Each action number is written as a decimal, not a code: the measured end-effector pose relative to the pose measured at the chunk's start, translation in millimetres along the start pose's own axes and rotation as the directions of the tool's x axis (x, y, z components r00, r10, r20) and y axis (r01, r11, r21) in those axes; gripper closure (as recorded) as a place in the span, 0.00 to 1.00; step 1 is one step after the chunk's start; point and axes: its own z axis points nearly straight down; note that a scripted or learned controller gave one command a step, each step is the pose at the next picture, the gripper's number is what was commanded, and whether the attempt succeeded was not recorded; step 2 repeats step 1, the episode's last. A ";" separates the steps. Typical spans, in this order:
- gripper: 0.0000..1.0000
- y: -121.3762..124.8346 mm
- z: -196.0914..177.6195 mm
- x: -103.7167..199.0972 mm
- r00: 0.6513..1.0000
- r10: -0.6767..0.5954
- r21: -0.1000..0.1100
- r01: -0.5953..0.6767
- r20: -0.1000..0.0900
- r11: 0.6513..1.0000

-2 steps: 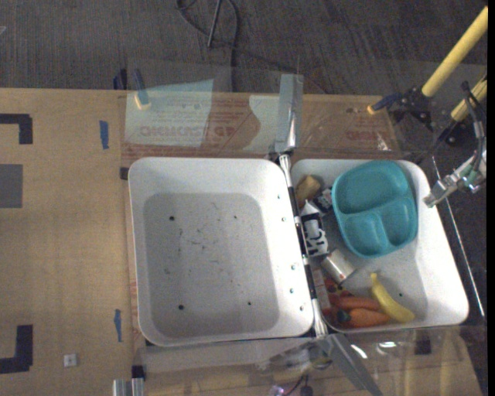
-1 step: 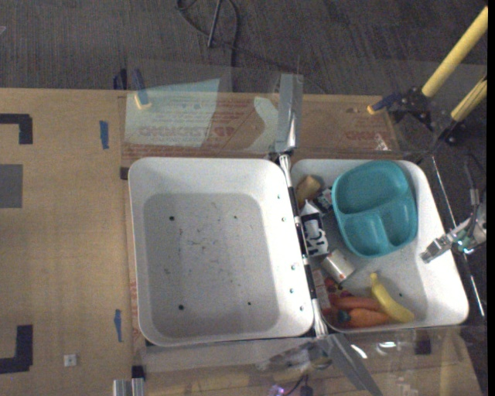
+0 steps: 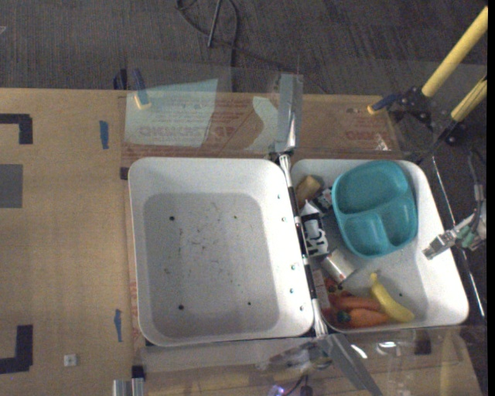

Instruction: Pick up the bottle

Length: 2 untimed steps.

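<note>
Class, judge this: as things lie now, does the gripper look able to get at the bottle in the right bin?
Probably yes, but awkwardly. The bottle lies uncovered from above, yet wedged between the bin wall and the teal divided plate, leaving the gripper little room.

overhead, slanted down on both bins

This is a robotics lab or test cell, not a home. Two shallow white bins sit side by side on a plywood bench marked with black corner shapes and bits of blue tape. Clear plastic sheeting is fixed behind the bins, cables trail over grey carpet, and yellow-handled clamps grip the bench edge.
</note>
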 end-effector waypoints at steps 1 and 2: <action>1.00 -10.2 10.1 4.9 0.923 -0.386 0.001 0.386 -0.005 0.923; 1.00 -10.2 10.1 4.9 0.923 -0.386 0.001 0.386 -0.005 0.923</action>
